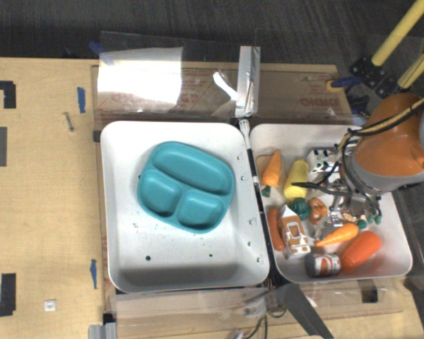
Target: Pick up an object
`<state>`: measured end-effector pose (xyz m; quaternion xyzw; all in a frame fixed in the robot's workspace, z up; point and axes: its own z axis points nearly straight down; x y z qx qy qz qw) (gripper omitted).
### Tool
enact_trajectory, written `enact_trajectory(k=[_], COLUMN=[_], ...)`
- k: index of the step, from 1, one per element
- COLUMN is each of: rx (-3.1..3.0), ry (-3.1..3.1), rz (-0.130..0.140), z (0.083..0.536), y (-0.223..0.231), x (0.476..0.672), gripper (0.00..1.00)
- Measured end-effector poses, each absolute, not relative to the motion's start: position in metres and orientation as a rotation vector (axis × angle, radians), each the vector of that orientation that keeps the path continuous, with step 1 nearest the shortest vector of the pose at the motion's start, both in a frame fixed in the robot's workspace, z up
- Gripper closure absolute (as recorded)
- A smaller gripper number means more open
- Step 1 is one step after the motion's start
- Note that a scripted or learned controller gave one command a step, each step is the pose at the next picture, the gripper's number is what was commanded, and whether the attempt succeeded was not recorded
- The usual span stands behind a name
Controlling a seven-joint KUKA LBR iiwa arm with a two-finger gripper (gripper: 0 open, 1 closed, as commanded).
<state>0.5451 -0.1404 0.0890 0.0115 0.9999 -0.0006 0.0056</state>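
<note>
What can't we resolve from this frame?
- Gripper: camera view, the wrist and cables hide its fingers; grasp unknown.
- Right bin: the arm's orange band covers its far right corner.
- Small toys near the yellow piece: too small and cluttered to identify.

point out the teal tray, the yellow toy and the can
teal tray [186,184], camera view, on the ridge between its compartments
yellow toy [295,179], camera view, mid-body
can [322,264], camera view, on its side wall

teal tray [186,185] in left bin [120,260] | hand [345,207] over toys in right bin [399,260]
</note>
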Motion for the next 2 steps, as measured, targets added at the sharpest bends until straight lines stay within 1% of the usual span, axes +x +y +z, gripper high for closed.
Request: enact_trajectory(k=[1,2], rx=[-0.068,-0.630], ry=[3.127,3.061], rz=[-0.002,-0.007], z=[0.089,0.089], y=[-0.155,-0.124], x=[0.548,0.566], gripper=[0.00,0.00])
